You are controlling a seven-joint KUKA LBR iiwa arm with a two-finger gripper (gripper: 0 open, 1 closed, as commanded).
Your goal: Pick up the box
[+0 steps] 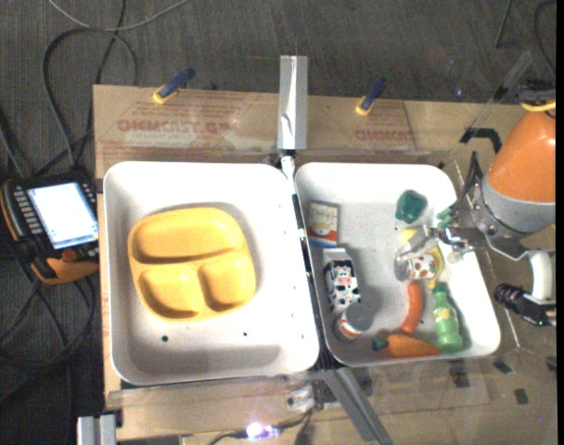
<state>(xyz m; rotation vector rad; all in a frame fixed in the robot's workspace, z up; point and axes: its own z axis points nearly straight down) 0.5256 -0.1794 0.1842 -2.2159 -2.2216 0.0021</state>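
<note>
A small orange and white box point(324, 221) stands at the left wall of the right bin point(375, 176). A second small box with a black and white cow pattern point(342, 283) lies just below it. My gripper point(437, 239) hangs over the right side of that bin, above a small red and white can point(421, 266) and well to the right of both boxes. Nothing shows in its grasp. The orange band of the arm point(531, 160) is at the right edge of the view.
The right bin also holds a green pepper point(410, 204), a red chili point(412, 306), a carrot point(409, 346), a green bottle point(446, 319) and a grey round cup point(357, 319). The left bin point(124, 341) carries a yellow divided tray point(194, 260).
</note>
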